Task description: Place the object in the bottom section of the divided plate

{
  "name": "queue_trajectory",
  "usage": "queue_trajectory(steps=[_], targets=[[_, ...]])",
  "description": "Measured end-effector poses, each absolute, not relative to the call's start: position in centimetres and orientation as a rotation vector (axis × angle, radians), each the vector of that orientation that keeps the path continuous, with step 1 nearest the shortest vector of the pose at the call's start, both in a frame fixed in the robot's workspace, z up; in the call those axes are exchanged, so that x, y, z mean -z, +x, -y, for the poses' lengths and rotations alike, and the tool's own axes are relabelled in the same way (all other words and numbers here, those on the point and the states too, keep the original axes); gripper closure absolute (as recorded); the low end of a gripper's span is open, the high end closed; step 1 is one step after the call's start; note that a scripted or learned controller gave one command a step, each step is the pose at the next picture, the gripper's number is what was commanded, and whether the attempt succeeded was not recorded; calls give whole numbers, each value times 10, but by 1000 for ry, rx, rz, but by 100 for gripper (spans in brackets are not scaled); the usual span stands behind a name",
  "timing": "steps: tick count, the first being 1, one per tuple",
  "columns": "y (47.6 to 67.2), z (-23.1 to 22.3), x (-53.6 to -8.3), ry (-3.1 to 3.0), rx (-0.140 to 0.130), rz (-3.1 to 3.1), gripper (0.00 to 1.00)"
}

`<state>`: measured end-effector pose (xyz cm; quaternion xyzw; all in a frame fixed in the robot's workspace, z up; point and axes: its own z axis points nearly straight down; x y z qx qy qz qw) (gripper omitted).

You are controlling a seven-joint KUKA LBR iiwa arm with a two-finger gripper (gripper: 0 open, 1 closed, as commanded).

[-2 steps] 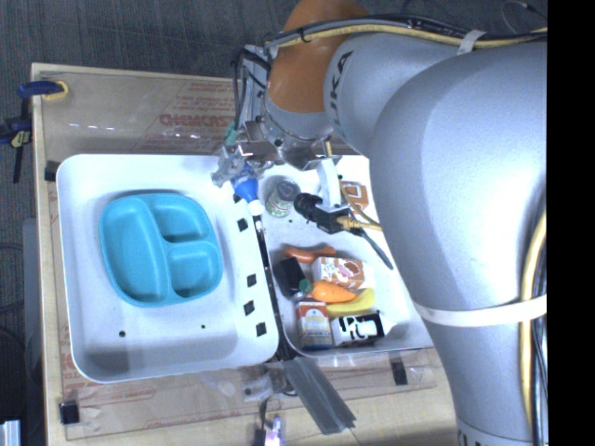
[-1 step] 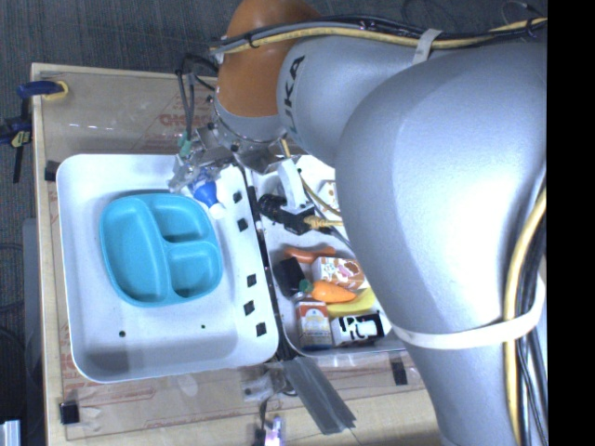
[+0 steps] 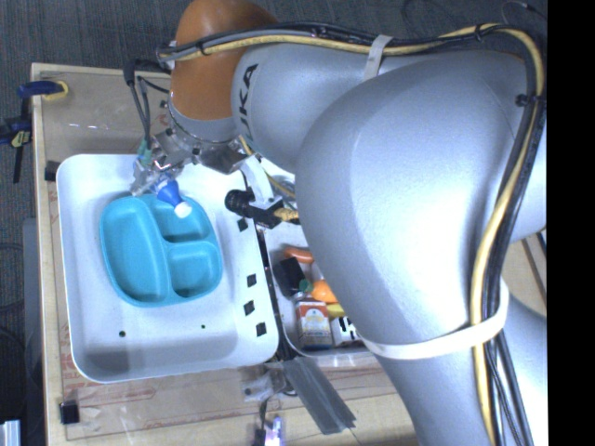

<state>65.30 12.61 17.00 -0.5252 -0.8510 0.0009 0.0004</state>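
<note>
- Plate (image 3: 149,254), light blue and divided, is sitting in the left white bin (image 3: 93,337), slightly above the bin's centre; one long section is running down its left side and two smaller sections are stacked on its right.
- Object (image 3: 175,201), small, blue with a white end, is showing right under the gripper (image 3: 158,177) at the plate's upper right edge, over or just touching the rim of the upper small section; can't tell which.
- Bottom small section of the plate is showing only blue plastic.
- Gripper is hanging over the top right corner of the plate, fingers pointing down toward the object; whether it is clamped on it or released, I cannot tell, the fingertips are too small and cluttered to read.
- Arm (image 3: 409,184) is reaching in from the right, its grey body covering most of the right bin (image 3: 321,349); the orange band (image 3: 218,59) is sitting above the wrist, near the top edge of the left bin.
- Yellow and black cables (image 3: 507,203) are running along the arm, held by white straps.
- Right bin is showing just a strip beside the arm: an orange item (image 3: 321,291), a small box with a red and white label (image 3: 314,325), some dark pieces; details are too hidden to name further.
- Black bracket (image 3: 249,207) is sticking out over the wall between the two bins.
- Bench (image 3: 84,110) is looking like pale wood, with a blue clamp (image 3: 37,89) at its top left corner.
</note>
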Motion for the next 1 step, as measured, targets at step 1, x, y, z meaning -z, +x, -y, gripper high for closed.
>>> queue_trajectory(steps=[1], targets=[[604,-184,-156,-1681,-7,2651,100]])
